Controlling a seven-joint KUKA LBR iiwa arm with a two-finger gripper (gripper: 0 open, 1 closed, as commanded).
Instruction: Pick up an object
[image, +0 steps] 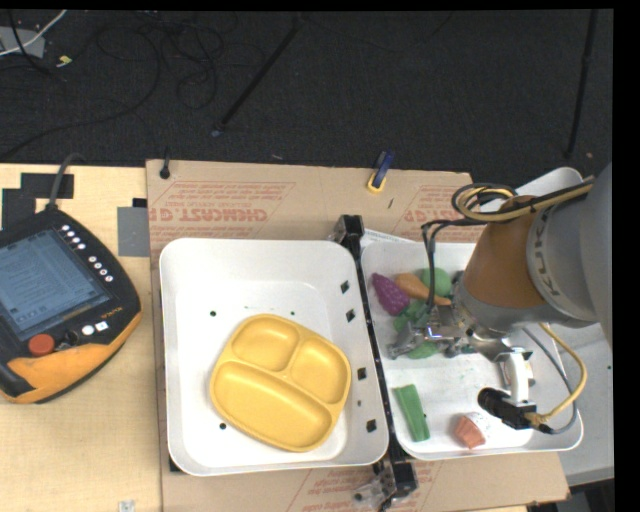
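We've got the purple toy (389, 291) sitting at the back of the right bin (560, 440) beside an orange piece (415, 287), the tool (408, 343) hovering just in front, can't tell its grip state.

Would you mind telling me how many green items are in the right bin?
2, perhaps more. A green block lies near the front left of the right bin. A green toy sits at the back beside the arm, which may hide others.
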